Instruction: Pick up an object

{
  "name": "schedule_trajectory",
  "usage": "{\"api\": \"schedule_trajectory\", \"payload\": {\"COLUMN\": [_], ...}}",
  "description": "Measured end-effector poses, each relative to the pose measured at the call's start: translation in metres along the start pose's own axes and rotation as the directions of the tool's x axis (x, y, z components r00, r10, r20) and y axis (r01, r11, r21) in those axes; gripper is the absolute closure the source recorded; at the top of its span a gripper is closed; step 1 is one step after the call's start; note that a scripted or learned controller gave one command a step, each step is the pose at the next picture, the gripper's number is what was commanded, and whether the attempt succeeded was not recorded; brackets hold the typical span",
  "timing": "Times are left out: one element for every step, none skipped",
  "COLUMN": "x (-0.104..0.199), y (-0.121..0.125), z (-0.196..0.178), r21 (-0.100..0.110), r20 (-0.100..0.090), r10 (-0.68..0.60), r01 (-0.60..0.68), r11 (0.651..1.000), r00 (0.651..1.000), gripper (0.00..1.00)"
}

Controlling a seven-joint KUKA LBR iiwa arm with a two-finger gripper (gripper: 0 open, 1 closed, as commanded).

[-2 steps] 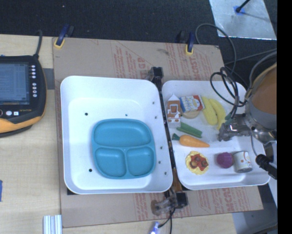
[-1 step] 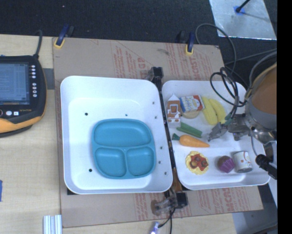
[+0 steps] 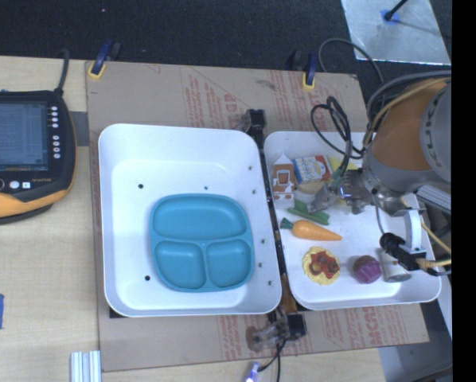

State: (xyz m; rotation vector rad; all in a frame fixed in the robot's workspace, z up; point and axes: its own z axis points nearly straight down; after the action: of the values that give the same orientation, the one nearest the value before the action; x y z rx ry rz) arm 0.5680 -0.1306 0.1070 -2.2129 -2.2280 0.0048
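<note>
The right bin (image 3: pixel 357 293) holds several toy foods. An orange carrot (image 3: pixel 316 231) lies near its middle, and a green pod (image 3: pixel 304 211) sits just above it. A yellow and red pizza piece (image 3: pixel 322 265) and a purple item (image 3: pixel 367 269) lie toward the front. A red and white carton (image 3: pixel 282 180) and a blue and white carton (image 3: pixel 310 168) stand at the back left. My gripper (image 3: pixel 327 199) hangs low over the bin, just right of the green pod and above the carrot. Nothing shows between its fingers.
The left bin (image 3: pixel 126 157) holds a blue divided plate (image 3: pixel 200 239). A control pendant (image 3: pixel 23 153) lies on the bench at far left. Cables loop behind the right bin's back rim. The arm's grey and orange body covers the bin's right side.
</note>
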Motion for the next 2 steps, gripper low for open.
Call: {"api": "schedule_trajectory", "payload": {"x": [0.029,0.028], "y": [-0.05,-0.05], "z": [0.016,0.006], "r21": [0.001,0.002], "r20": [-0.001,0.001], "r10": [0.002,0.0], "r01": [-0.002,0.0], "r11": [1.0,1.0], "r00": [1.0,1.0], "gripper": [0.0,1.0]}}
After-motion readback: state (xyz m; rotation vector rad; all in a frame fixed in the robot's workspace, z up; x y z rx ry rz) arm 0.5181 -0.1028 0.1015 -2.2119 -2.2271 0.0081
